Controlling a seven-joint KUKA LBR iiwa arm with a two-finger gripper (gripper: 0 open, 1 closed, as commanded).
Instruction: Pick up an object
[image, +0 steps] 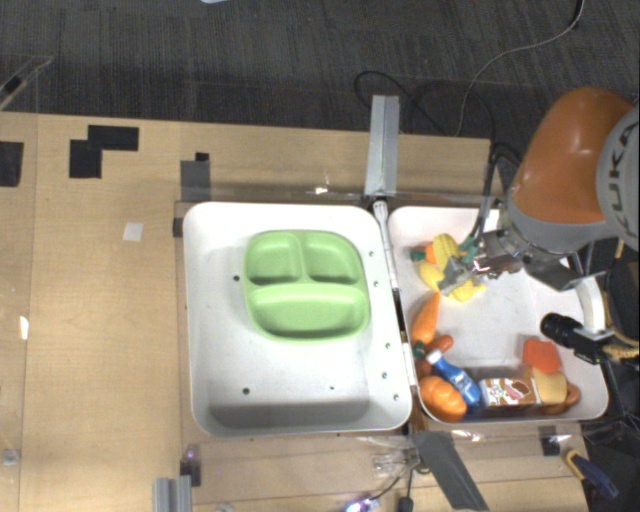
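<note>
You had the arm reaching in from the table's right edge, its orange band above the wrist over the far right corner of the right bin. The hand was down inside that bin, near its far left part, right among a small cluster of yellow toy food. I could not tell whether the hand was open or closed; the view was too small and cluttered there, and nothing was clearly between its parts.

In the right bin you had several candidates to pick. A carrot-like orange piece lay just beside the bin's left wall, toward the middle. Nearer the front left corner sat a round orange fruit, with a blue and white bottle touching it. A brown and white carton lay along the front wall, and a red-orange block and a tan piece sat near the front right corner.

The left bin held a green divided plate, lying flat toward the bin's far side, well apart from the hand. Both bins sat side by side on the wooden table, touching along their shared edge.
</note>
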